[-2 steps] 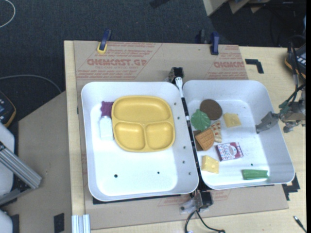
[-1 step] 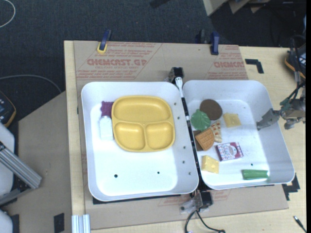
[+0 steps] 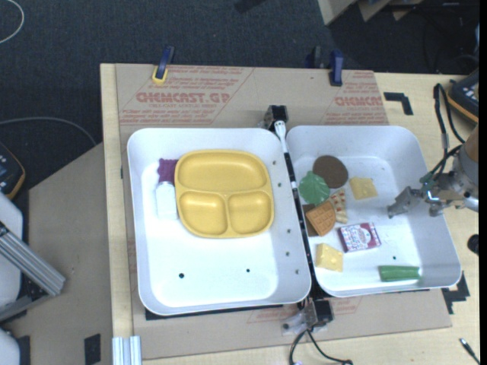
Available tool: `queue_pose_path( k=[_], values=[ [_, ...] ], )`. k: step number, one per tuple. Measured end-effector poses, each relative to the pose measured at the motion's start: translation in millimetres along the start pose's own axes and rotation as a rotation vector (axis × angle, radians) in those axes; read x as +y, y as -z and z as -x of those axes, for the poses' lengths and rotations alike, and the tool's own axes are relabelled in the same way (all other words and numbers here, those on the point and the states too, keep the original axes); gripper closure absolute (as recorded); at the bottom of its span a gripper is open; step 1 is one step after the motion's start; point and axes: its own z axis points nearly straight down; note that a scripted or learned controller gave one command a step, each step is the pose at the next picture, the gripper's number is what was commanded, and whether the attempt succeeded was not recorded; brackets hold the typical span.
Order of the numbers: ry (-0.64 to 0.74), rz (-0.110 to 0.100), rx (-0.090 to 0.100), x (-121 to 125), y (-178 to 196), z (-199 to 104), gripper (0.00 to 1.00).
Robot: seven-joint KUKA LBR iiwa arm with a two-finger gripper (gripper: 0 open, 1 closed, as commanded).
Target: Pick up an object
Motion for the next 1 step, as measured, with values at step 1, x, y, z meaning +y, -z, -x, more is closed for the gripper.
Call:
queue_pose_path(
  k=[1],
  values=[
    [0.0,0.0,0.001,0.8,-53.9,-10.8,0.0]
  ],
)
